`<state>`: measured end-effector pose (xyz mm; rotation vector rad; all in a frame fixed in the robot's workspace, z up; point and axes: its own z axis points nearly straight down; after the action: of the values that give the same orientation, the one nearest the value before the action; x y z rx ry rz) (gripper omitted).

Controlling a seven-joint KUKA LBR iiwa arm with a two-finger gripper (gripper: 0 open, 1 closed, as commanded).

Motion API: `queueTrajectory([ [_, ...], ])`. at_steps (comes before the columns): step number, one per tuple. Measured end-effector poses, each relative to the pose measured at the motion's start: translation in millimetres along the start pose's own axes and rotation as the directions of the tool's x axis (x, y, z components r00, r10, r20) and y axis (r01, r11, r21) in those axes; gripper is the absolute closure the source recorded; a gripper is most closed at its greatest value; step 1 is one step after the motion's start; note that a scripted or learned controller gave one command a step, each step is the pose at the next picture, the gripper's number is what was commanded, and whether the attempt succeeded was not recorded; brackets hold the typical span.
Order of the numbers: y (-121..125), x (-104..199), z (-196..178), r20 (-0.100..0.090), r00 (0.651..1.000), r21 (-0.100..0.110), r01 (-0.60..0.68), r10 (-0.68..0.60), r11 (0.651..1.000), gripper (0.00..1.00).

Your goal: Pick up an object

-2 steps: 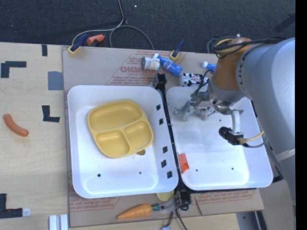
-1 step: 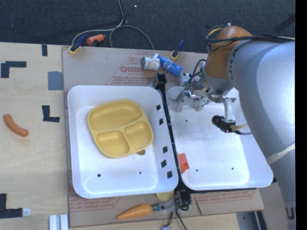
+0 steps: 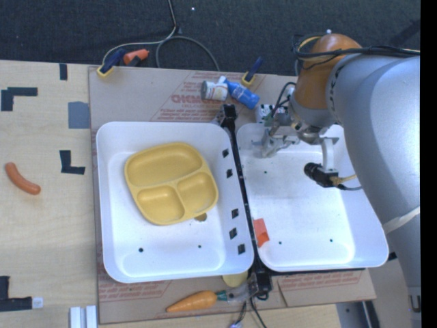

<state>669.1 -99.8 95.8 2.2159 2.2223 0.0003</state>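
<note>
I am hanging my jaws (image 3: 268, 144) over the far left corner of the right bin (image 3: 341, 251), close to the divider between the two bins. Whether they are spread or pressed together I cannot tell, because the wrist is covering them. Nothing is visible between them.

To do this step well, I think I must first choose a thing that I can really reach. The right bin is offering only a small orange piece (image 3: 260, 231) lying against its left wall, nearer the camera than my jaws. For that piece I should come down straight, with the jaws spread across its narrow side, and stay off the wall so I am not pushing it away.

The left bin (image 3: 109, 251) is holding a yellow tray (image 3: 171, 182) with three compartments, lying flat; a small dark thing (image 3: 200, 217) is peeking from under its near edge. On the tabletop (image 3: 41, 251), outside the bins, a carrot (image 3: 191, 301), a sausage (image 3: 22, 179) and a bottle (image 3: 231, 91) are lying.
</note>
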Motion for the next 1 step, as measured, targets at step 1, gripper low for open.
queueTrajectory([
  [1, -56.7, 96.8, -93.6, -0.005, 1.000, 0.000, 0.005, -0.005, 1.000, 1.00],
])
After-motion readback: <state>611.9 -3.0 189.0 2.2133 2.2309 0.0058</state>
